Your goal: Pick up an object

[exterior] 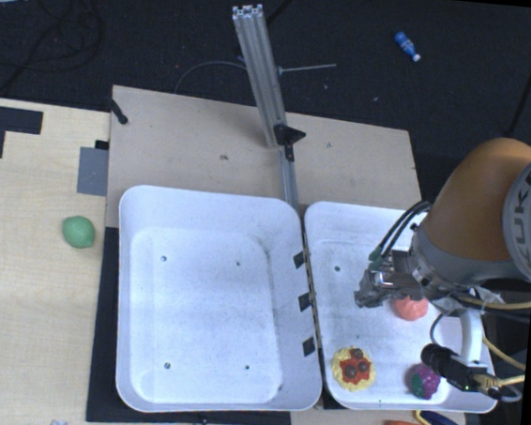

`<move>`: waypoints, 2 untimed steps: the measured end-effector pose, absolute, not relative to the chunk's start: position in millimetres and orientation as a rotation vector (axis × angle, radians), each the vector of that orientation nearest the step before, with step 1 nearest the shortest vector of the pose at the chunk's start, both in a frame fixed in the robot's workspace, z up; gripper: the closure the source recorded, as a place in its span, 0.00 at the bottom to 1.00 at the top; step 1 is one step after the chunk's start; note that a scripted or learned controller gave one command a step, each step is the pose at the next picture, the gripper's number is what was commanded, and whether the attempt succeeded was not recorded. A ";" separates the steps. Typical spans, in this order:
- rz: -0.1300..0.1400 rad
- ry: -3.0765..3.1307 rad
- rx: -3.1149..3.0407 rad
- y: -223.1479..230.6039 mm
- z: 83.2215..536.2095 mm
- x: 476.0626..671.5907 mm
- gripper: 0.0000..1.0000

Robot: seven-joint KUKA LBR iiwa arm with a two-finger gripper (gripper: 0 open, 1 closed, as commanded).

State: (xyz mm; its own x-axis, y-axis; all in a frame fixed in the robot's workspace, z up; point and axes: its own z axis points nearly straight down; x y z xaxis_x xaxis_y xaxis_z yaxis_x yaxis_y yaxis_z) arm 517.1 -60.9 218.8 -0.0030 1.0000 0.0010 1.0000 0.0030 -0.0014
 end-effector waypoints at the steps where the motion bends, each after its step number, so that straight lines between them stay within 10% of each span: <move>1: -0.001 -2.225 -2.218 -8.0 229.9 507.7 1.00; 2: -0.001 -2.224 -2.217 38.4 234.4 497.0 1.00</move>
